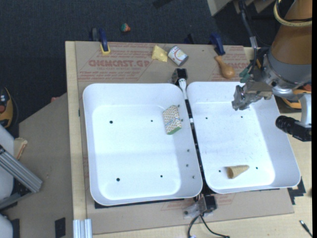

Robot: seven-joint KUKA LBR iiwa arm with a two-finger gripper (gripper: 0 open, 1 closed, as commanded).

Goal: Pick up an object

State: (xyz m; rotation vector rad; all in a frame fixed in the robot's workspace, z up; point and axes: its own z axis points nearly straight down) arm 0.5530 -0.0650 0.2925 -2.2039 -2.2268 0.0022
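Camera view: claw [241, 102] above right bin's [277, 148] far edge.

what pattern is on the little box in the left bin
The small box has a fine checkered white-and-tan pattern with a green edge, seen in the camera view.

A robotics lab: a robot arm [292, 38] at the upper right, two white bins [99, 133] clamped to a board [124, 63] mid-frame, cables [203, 222] at the bottom.

You have two white bins: the left bin [99, 148] carries one patterned box [172, 119], the right bin [277, 148] one tan cone [237, 171]; beyond lie three small items [177, 55]
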